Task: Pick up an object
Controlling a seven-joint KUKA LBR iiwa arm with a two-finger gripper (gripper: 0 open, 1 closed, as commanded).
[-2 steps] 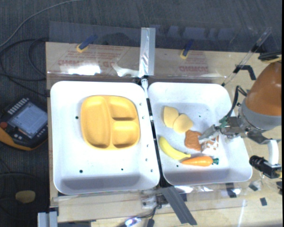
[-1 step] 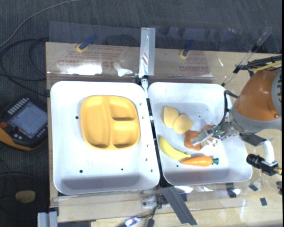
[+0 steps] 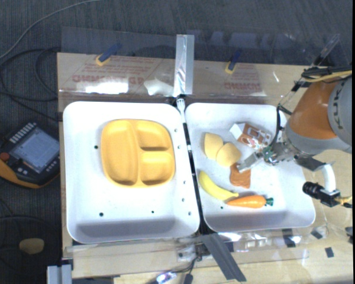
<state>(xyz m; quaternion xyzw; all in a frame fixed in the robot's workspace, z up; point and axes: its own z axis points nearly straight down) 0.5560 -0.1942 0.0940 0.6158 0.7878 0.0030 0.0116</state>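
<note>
Where the arm reaches into your right bin (image 3: pixel 296 215), the gripper (image 3: pixel 246 164) sits low, touching the top edge of an orange block (image 3: pixel 241 177); you cannot tell its state. Beside it lie pale bread pieces (image 3: pixel 220 149), a banana (image 3: pixel 214 187), a carrot (image 3: pixel 247 202) and a packet (image 3: pixel 252 136). A yellow tray (image 3: pixel 137 151) fills your left bin (image 3: pixel 83 212).

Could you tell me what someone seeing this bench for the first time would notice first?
Most likely the yellow divided tray, which sits alone in the left bin and stands out against the white. Next, the cluster of toy food in the right bin: a banana, a carrot, and pale rounded pieces. The gripper reaches in from the right, low over an orange piece in that cluster.
</note>
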